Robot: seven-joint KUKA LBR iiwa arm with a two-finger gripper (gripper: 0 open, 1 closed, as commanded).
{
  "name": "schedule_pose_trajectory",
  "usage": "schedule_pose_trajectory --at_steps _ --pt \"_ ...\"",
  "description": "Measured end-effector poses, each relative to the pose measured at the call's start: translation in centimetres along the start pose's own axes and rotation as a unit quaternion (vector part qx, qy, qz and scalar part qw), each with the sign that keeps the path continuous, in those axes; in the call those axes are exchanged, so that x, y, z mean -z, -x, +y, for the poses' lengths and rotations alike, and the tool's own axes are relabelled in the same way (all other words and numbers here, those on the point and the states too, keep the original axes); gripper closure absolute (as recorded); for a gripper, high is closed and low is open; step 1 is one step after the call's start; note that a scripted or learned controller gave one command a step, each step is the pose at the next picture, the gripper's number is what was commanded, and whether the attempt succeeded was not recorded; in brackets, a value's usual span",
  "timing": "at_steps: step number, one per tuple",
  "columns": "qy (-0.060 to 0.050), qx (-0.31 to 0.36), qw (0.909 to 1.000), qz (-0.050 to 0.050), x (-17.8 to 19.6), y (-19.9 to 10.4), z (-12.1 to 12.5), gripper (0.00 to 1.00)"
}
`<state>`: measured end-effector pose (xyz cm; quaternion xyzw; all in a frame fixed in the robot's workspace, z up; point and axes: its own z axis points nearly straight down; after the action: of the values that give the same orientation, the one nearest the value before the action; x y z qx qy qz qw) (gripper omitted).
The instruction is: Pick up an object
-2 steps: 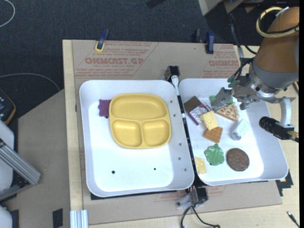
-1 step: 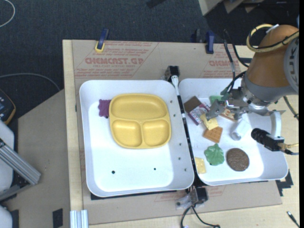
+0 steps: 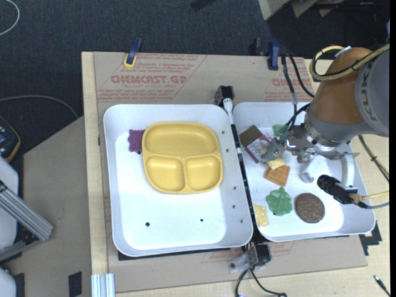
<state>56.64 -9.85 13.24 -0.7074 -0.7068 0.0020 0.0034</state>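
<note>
Hanging low over the right white bin (image 3: 352, 224), the grey arm with the orange band (image 3: 339, 98) has its jaws (image 3: 291, 153) down among small things. I cannot tell if the jaws are open or closed. Just beside them lie a brown packet (image 3: 251, 136) and an orange waffle-like wedge (image 3: 278, 174). Nearer the bin's front edge sit a green leafy toy (image 3: 279, 201) and a round brown cookie (image 3: 309, 207). The left white bin (image 3: 173, 228) carries a yellow plastic tray with three sections (image 3: 182, 155) and a purple scrap (image 3: 135, 140).
</note>
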Motion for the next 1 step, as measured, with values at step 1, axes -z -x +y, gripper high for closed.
schedule_pose_trajectory --at_steps 1 --pt "0.001 0.000 1.0000 0.000 -5.03 -0.05 -0.07 0.00"
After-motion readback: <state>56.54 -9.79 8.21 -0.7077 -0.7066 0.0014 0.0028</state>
